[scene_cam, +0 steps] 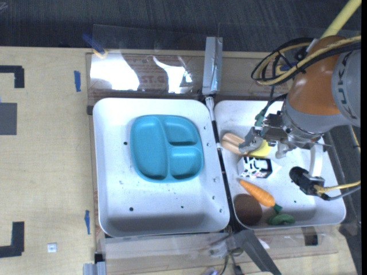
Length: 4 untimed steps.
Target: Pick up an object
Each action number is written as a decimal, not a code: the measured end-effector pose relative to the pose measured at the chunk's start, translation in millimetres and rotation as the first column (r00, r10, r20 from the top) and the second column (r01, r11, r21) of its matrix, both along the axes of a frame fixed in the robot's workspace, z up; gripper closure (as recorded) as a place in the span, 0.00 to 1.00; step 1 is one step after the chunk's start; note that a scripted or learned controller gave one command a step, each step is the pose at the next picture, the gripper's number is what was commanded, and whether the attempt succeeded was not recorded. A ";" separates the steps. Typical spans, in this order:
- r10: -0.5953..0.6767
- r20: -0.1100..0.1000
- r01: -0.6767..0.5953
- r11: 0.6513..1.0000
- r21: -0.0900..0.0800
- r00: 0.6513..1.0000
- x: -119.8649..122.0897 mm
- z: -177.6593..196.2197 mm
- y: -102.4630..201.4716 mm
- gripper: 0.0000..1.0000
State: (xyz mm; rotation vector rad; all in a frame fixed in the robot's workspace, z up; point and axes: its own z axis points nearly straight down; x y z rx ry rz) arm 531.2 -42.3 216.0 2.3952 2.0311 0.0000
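Objects for picking are gathered in the right bin (335, 211): a brown rounded item (248, 208) at the near left corner, an orange carrot (258, 192) with a green top (281, 218) laid slantwise beside it, a black-and-white patterned piece (256, 167), a tan roll-shaped item (231, 141) against the left wall, and a small yellow item (262, 149) partly hidden under the hand. The bench (46, 153) is covered in pale board and carries both bins side by side. A blue divided tray (167, 146) is seen lying flat in the middle of the left bin (109, 171). The arm (321, 90) is reached in from the right over the far part of the right bin. The hand (265, 144) is placed over the yellow item; whether it is released or clenched cannot be told. Bare white floor is left toward the right bin's far left corner and right side.
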 end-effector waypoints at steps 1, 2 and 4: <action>0.219 0.001 -0.219 0.976 -0.002 0.976 50.7 -9.9 -52.6 0.00; 0.395 0.006 -0.395 0.919 -0.005 0.919 24.5 54.4 -85.8 0.00; 0.424 0.003 -0.424 0.906 -0.001 0.906 77.0 -128.7 -108.9 0.00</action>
